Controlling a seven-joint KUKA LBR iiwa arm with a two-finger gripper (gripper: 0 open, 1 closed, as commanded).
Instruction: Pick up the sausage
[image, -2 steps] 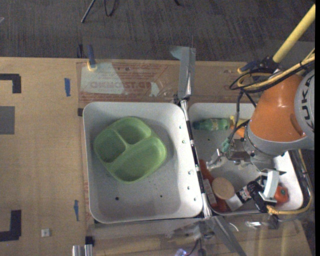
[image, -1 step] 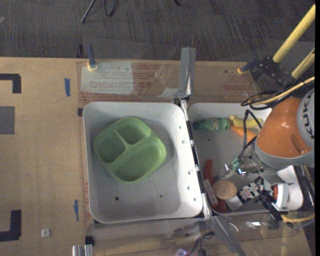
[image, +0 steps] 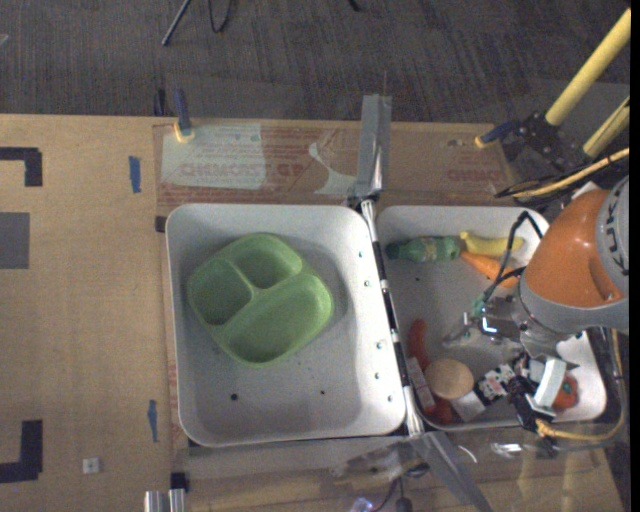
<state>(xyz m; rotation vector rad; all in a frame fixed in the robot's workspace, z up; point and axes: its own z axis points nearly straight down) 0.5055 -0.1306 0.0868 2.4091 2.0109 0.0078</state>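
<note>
- Sausage (image: 418, 342) lies along the right bin's (image: 440, 295) left wall.
- We see the gripper (image: 478, 328) hovering near it, over mid-bin.
- Clenched or released? We cannot tell.

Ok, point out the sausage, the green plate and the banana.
sausage (image: 418, 342): camera view, on the middle of its red length.
green plate (image: 278, 318): camera view, on the bare floor of its largest compartment.
banana (image: 490, 243): camera view, on the middle of its yellow curve.
</note>
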